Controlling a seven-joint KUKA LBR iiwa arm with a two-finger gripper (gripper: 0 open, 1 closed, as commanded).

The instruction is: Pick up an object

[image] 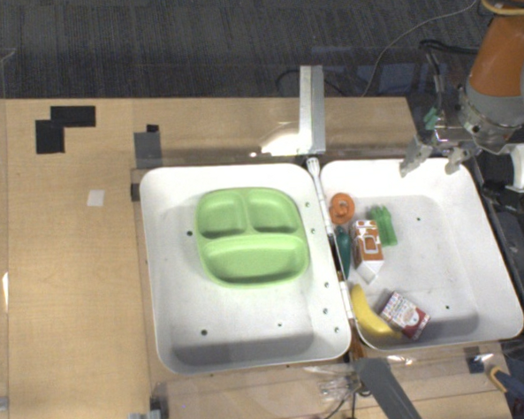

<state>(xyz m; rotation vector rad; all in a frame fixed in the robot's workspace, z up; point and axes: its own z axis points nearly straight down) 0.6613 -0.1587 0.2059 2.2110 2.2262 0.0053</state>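
light: bright, even | glare: bench (pixel 280 144) behind bins | shadows: soft | focus: slightly soft

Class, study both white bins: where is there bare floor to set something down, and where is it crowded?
Left bin: bare strip in front of the green divided plate and a narrower one on its left. Right bin: the right half is bare, below the gripper. Crowded: its left edge, where the orange piece, green item, small carton, banana and red packet cluster.

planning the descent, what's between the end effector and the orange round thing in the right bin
In the camera view, only bare white bin floor lies between the end effector and the orange round thing.
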